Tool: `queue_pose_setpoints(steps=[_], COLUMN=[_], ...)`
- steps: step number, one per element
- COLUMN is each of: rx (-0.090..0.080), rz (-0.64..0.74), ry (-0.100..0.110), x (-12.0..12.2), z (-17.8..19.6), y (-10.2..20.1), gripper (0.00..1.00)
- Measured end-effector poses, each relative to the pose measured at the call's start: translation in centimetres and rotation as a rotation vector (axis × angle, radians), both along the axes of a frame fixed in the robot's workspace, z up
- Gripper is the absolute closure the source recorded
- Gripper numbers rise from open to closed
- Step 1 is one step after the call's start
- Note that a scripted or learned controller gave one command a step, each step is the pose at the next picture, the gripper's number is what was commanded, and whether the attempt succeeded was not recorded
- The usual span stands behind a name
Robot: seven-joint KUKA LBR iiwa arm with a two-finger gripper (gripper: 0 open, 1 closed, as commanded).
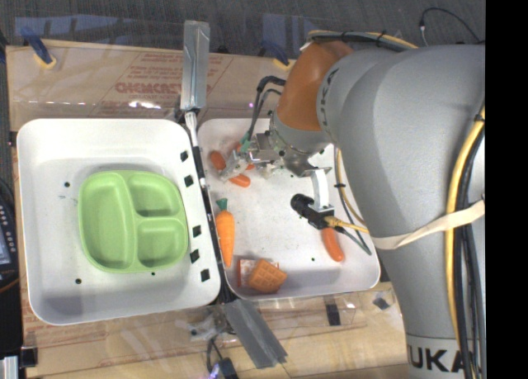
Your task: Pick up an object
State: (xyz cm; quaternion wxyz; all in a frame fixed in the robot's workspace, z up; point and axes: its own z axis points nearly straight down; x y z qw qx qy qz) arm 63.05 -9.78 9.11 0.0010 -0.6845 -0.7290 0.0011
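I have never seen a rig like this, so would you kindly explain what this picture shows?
One camera, fixed above the bench, looks down at a slant. The big grey shape with the orange band is a robot arm, reaching in from the right. Its claw, the part that grasps, is low over the far end of the right bin. The left bin holds a green divided plate. In the right bin lie what look like toy foods: a carrot, a waffle piece, an orange sausage and small orange bits by the claw. Whether the claw holds anything is hidden.
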Motion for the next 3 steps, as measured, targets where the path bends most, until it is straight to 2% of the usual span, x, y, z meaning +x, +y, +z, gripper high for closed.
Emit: queue_pose_setpoints(steps=[1,2,3], rx=[0.000,0.001,0.000], rz=[0.008,0.059,-0.172], ry=[0.003,-0.006,0.004], x=[0.0,2.7,-1.0], z=[1.0,10.4,10.0], y=[0.2,4.6,3.6], gripper=[1.00,1.00,1.00])
